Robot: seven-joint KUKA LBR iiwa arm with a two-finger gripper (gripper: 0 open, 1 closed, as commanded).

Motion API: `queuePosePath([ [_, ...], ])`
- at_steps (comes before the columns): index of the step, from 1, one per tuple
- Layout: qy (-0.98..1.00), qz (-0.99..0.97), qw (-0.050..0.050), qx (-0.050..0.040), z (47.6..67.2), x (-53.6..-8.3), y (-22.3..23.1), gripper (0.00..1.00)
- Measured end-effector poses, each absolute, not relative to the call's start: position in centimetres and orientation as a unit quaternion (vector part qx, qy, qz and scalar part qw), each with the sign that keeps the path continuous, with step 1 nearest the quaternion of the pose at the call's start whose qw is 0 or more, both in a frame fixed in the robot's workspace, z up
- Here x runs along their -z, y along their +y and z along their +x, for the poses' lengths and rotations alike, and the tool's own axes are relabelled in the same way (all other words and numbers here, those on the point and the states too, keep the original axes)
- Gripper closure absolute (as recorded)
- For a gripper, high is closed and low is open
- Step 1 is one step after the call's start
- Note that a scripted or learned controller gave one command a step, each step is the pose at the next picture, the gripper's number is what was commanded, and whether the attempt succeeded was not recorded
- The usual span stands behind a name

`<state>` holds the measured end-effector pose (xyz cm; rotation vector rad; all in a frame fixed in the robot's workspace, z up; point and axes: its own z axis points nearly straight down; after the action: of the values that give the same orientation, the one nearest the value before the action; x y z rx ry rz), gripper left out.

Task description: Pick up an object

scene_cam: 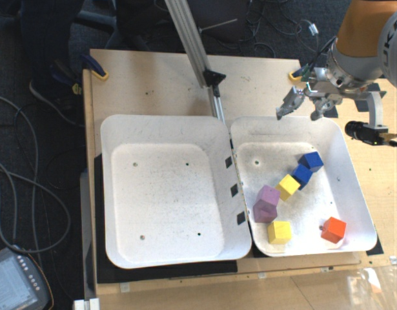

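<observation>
Camera view: I see my tool point(306, 104) spread, holding nothing, above the right bin's point(353, 192) far rim; no writing legible.

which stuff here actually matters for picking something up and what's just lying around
For the job:
gripper, open, above the right bin's far rim
right bin
two blue blocks
two yellow blocks
purple block
orange block

Lying about:
left bin
metal pole
yellow clamps
floor cables
</observation>
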<state>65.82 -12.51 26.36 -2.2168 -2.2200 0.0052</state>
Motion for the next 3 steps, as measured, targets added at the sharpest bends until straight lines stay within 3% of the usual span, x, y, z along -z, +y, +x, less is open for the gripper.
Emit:
queuePosePath([
  [1,-0.708,-0.706,0.001,-0.0009,65.8,-26.6,-12.5,0.0],
  [3,-0.707,-0.707,0.002,-0.0021,65.9,-14.3,-12.6,0.0],
])
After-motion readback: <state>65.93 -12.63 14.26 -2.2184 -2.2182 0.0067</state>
